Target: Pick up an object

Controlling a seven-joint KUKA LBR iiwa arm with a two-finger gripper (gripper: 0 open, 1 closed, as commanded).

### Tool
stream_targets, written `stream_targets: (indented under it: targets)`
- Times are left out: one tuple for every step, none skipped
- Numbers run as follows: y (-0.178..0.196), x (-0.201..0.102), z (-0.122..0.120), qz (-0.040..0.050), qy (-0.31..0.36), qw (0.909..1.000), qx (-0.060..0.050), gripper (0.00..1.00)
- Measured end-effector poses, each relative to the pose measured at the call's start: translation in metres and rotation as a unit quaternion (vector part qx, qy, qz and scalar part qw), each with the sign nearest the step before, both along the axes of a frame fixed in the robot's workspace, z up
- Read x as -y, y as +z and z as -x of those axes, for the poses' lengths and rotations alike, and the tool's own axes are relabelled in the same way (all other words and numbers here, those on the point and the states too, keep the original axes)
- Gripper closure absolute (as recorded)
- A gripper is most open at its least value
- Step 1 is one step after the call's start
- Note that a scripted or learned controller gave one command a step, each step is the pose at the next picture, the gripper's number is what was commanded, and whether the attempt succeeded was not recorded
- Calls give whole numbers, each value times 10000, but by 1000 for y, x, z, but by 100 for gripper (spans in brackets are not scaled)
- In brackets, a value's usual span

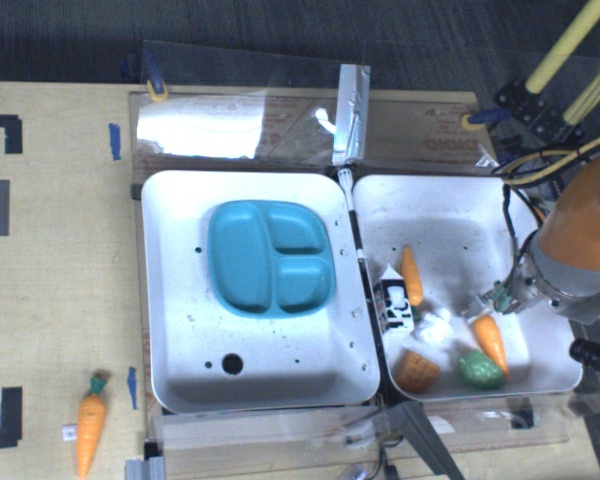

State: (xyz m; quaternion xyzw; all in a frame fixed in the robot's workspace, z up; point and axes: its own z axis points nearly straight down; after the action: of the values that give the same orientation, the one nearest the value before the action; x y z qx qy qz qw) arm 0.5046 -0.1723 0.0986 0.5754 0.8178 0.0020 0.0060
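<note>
Position the gripper above the small orange plastic carrot in the right white bin. Descend vertically, avoiding the adjacent green toy vegetable. You cannot tell how the fingers are set.

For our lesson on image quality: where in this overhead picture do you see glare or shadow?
In the camera view, strong glare whitens the clear sheet behind the left bin; a soft shadow rings the blue divided tray; the right bin's floor looks mottled by reflections; the orange band of the arm looks slightly soft at the frame edge.
</note>
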Motion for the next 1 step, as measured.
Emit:
stream_targets:
  targets:
    - [-11,-18,-97,-19,-615,9981,-25,100]
